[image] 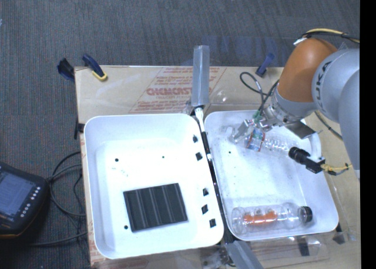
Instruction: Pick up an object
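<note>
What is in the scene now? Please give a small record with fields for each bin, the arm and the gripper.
left bin: holds a dark ribbed panel, lying flat near the front
right bin: holds a clear plastic bottle on its side, something orange inside
arm: reaches in from the right, over the right bin's far side
gripper: low over the right bin's far part; finger state unclear

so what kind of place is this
Likely a robotics lab bench for grasp trials: two white bins on a clamped board, a grey-and-orange arm, and a handheld controller on carpet.
</note>
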Tool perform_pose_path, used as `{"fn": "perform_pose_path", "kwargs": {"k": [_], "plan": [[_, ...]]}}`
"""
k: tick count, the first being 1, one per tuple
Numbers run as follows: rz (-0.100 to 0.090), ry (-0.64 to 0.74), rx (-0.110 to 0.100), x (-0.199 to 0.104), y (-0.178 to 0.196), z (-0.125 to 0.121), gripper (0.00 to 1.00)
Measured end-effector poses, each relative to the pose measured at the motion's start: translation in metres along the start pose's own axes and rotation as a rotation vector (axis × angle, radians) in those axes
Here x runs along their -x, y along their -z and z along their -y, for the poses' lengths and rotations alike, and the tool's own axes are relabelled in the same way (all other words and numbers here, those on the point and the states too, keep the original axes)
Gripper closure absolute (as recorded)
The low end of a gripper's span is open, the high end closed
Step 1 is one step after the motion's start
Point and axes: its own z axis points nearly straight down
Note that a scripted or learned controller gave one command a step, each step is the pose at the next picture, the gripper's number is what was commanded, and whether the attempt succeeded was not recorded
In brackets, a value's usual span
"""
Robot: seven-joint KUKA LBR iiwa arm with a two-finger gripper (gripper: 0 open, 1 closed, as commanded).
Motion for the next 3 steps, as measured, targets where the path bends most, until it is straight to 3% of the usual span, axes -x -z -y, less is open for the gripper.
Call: {"fn": "perform_pose_path", "kwargs": {"k": [1, 3], "plan": [[-0.013, 0.032, -0.032, -0.004, -0.021, 0.011, 0.0], [-0.016, 0.098, -0.032, 0.009, -0.02, 0.051, 0.0]]}}
